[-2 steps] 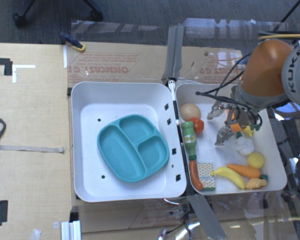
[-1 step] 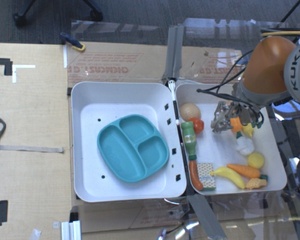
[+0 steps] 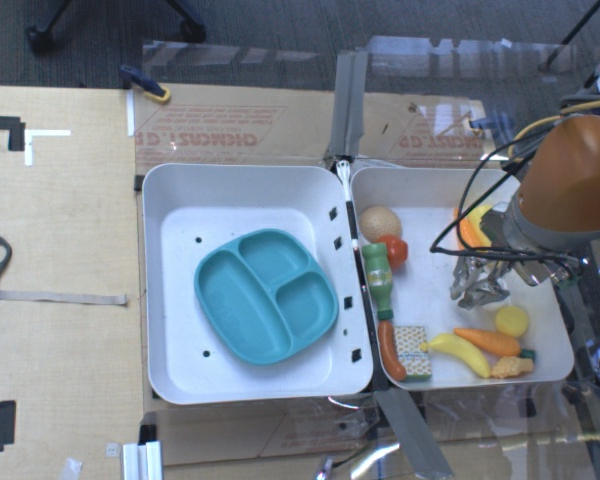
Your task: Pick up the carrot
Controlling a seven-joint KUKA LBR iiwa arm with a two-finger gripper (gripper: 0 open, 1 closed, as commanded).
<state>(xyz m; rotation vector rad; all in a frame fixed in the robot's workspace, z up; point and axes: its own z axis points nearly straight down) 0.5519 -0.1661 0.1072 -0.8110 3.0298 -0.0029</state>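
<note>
The carrot (image 3: 488,341) is lying in the right bin (image 3: 435,193), near its front right corner, with its length running roughly left to right. It is sitting in a tight crowd: the banana (image 3: 457,349) is curving along its near-left side and appearing to touch it, the lemon (image 3: 512,320) is resting just behind its thicker end, and a small tan piece (image 3: 511,367) is lying against its front right. The gripper (image 3: 480,285) is hanging just behind and slightly left of the carrot, over bare bin floor, and whether its pincer is spread or pressed together cannot be told, since the metal parts are blurring into one bright tangle from above. Nothing is showing between them. The main risk is coming from the neighbours: a descent that is landing a little off could be closing on the banana or the lemon instead, or catching two things at once and letting both slip. The carrot is tapering and looking smooth, so a pinch near the thin end would probably be squeezing it out sideways. The bin's right wall is standing close, and the arm's cables (image 3: 470,193) are looping low above the toys, so a snag or a nudge against the wall is also a fair worry. The teal plate (image 3: 267,296) in the left bin (image 3: 160,298) is well apart and posing no trouble.
</note>
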